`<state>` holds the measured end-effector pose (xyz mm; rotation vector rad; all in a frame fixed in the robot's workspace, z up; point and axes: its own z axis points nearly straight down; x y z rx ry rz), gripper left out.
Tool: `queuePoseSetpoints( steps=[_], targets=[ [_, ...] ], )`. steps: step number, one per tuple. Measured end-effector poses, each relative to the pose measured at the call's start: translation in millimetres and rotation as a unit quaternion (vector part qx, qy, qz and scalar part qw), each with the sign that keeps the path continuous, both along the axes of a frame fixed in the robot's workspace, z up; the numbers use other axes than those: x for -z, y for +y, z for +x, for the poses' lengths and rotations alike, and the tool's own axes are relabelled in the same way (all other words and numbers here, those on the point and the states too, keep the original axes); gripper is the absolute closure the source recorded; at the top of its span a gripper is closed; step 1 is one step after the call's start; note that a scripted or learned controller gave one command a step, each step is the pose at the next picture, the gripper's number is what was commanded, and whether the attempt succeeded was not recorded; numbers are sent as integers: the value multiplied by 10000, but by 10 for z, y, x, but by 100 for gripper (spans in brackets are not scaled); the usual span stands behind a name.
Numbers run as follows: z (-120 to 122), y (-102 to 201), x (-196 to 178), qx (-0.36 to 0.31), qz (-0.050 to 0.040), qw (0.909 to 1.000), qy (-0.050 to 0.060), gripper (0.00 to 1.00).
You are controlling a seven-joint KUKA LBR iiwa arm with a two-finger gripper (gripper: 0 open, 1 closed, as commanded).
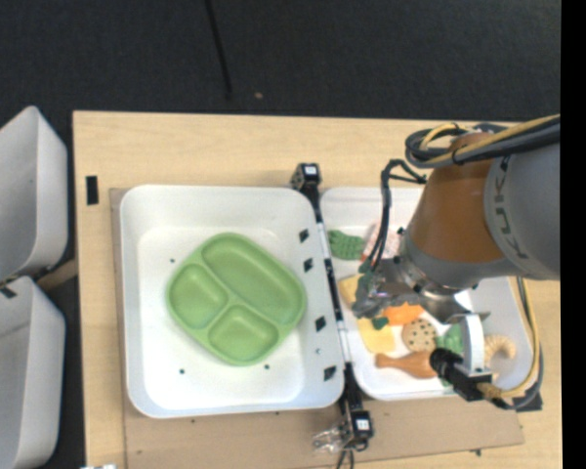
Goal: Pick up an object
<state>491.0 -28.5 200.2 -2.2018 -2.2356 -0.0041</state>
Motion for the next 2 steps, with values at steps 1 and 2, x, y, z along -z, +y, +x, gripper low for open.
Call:
queuePoseSetpoints(
  steps=[1,2],
  targets=[
    [18,157,-1657,53,-29,10000,-68,100],
    [-48,336,108,75,-28,9999,107,100]
  ],
)
